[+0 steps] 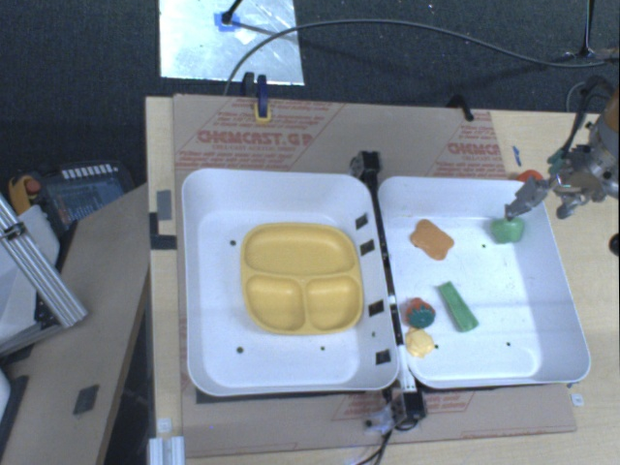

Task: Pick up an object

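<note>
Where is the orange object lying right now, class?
The orange object lies in the right bin, in its upper left part near the divider between the bins, above the green stick and left of the small green piece by the claw.

Both bins (291, 187) are plain white with little dark dots. The divided plate (298, 277) is pale yellow. The other bin has an orange piece (432, 239), a green block (456, 306), a lighter green lump (507, 230), a red-and-teal bit (420, 312) and a yellow blob (419, 343). The tabletop (320, 129) is tan cardboard with faded red lettering.
</note>
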Motion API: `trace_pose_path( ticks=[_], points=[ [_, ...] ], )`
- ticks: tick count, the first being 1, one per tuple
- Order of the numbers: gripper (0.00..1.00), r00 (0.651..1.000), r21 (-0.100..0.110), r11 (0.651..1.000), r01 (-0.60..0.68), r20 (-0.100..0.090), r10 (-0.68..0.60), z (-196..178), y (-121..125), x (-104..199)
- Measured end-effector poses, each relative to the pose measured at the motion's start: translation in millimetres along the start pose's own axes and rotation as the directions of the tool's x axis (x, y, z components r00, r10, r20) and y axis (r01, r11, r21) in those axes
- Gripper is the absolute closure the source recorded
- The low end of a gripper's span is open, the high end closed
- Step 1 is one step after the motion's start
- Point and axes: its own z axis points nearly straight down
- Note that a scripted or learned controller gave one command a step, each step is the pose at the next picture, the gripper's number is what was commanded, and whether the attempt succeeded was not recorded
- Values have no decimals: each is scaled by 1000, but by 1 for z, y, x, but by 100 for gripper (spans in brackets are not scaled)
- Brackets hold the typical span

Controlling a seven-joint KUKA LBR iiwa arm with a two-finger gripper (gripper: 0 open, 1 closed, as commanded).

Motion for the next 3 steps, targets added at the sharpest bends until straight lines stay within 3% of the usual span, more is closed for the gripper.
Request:
trace_pose_path(
  ticks=[1, 3],
  points=[
    [0, 1000, -10, 1000, 3, 2, -3, -6, 2, 1],
    [0, 1000, -8, 1000, 2, 2, -2, 90, 9, 8]
  ],
)
